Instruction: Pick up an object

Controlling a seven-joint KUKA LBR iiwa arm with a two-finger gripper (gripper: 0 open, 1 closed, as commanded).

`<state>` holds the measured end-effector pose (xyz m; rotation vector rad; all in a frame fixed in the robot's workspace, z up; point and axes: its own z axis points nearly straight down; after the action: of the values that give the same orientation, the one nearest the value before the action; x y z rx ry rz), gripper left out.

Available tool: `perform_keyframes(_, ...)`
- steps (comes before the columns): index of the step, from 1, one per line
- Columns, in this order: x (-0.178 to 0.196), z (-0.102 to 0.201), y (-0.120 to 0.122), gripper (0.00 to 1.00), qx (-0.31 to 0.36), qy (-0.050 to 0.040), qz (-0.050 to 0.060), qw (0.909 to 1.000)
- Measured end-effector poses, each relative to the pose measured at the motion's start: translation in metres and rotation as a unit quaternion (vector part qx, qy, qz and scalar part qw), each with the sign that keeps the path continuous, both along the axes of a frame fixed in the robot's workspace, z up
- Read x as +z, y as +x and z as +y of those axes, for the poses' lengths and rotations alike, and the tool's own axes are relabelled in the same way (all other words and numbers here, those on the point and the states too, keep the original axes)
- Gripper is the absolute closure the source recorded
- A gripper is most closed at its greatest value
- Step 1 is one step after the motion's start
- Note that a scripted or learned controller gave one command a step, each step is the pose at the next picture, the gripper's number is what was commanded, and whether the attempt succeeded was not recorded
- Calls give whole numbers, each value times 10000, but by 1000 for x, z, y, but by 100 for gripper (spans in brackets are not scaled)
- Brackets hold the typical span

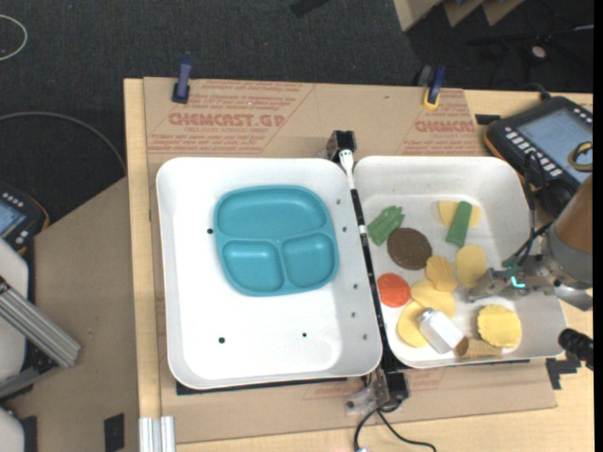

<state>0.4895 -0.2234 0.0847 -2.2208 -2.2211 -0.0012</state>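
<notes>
White plastic bins sit side by side on the cardboard-covered bench (283, 111). The left bin (184, 252) carries a teal divided plate (276, 238) at centre frame. The right bin (499, 172) holds a cluster of small toy food pieces towards the lower right of the frame.

The arm (573, 243) is seen entering at the right edge, with the gripper (490, 285) low over the right bin, just beside a yellow ridged disc (497, 325) and a yellow piece (470, 264). Whether the fingers are spread or pressed together cannot be told; nothing is seen between them.

Other pieces noted, by size: brown disc (409, 247), green leaf piece (385, 224), green bar (459, 222), red disc (394, 289), and a small silver-white cylinder (439, 330) lying tilted on yellow pieces.

Judgement: the pieces are taken to be light, stiff and smooth plastic, liable to slide or skate if nudged. The yellow ridged disc is judged the nearest candidate; it lies flat, so a hold across its rim is advised. Crowding by neighbours may hinder finger entry.
</notes>
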Motion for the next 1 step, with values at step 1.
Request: perform_keyframes(1, 95, -1, -3, 0, 2, -28, -46, 10000)
